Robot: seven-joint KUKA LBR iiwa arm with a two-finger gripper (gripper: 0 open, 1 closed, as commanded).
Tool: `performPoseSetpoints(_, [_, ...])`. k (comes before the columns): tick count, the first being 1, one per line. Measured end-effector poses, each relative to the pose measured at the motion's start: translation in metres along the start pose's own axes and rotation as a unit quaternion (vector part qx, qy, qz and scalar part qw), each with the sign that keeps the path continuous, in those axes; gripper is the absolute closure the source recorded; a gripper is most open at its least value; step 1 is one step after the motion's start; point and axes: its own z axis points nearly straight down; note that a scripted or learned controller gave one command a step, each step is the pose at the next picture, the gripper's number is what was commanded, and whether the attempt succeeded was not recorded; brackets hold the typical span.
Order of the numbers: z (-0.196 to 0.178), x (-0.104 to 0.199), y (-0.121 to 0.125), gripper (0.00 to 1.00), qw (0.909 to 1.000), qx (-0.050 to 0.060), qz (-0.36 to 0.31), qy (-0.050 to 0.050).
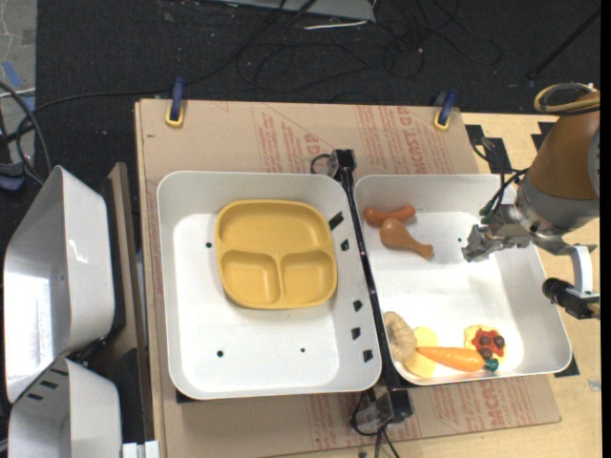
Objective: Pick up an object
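Note:
My gripper [475,247] hangs over the right bin [535,284], near its middle right, with nothing visible between its tips. To its left lie a brown drumstick [406,239] and an orange sausage [389,215]. Along the right bin's front edge rest a carrot [451,358], a tan potato-like piece [400,338], a yellow piece [427,338] and a pizza slice with red topping [485,341]. A yellow divided plate [277,253] sits in the left bin [191,351].
The two bins meet at a black divider [361,265]. Yellow clamps [175,114] [444,115] hold the cardboard base at the back. White containers [57,284] stand left of the bench. The arm's grey body [563,198] is over the right bin's right rim.

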Motion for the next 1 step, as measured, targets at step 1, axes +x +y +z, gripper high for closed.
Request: performPoseSetpoints(1, [-0.0438,-0.004,-0.0006,1.0,1.0,-0.002,0.0,-0.001])
